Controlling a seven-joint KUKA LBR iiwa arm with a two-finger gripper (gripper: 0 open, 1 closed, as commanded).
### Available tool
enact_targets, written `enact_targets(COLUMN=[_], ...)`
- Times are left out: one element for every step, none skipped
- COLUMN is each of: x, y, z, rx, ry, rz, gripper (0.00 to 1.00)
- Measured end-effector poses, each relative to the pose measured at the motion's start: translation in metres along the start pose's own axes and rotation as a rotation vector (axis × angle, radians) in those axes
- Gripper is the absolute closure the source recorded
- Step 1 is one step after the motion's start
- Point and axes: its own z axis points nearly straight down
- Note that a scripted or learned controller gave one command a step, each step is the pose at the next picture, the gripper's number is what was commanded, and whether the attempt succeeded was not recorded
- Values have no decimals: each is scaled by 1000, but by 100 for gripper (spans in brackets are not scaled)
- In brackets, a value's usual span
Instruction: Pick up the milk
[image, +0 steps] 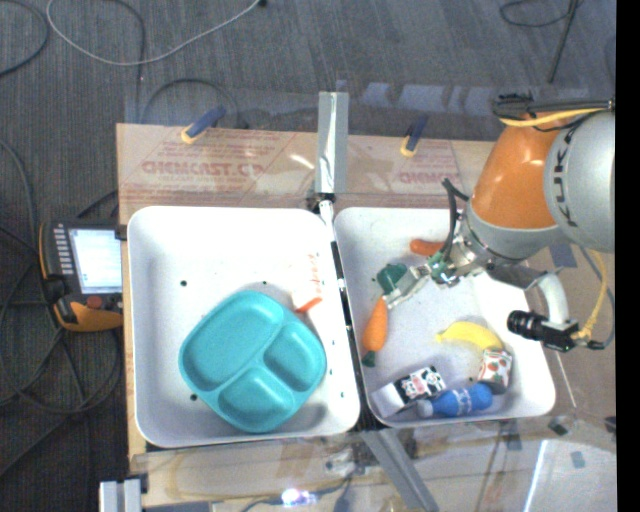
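The milk (421, 384) is a small white carton with black cow patches. It lies on its side by the front wall of the right bin (530, 400), touching a blue bottle (461, 402) on its right. My gripper (400, 285) hangs over the middle of the same bin, pointing left, well behind the milk and apart from it. Its tip is just above the top end of an orange carrot (375, 325). Nothing shows held in it.
A yellow banana (470, 334) and a small red-and-white box (495, 367) lie right of the milk. A small orange item (424, 245) sits near the right bin's back. The left bin (160, 240) holds a turquoise divided plate (253, 360) and a small orange piece (308, 304).
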Motion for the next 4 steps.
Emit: enact_targets(x=[-5, 29, 10, 10], y=[-72, -65, -74, -73], z=[95, 1, 93, 83], rx=[-8, 1, -7, -9], ry=[-2, 2, -1, -1], rz=[-48, 78, -39, -38], gripper=[0, 0, 0, 100])
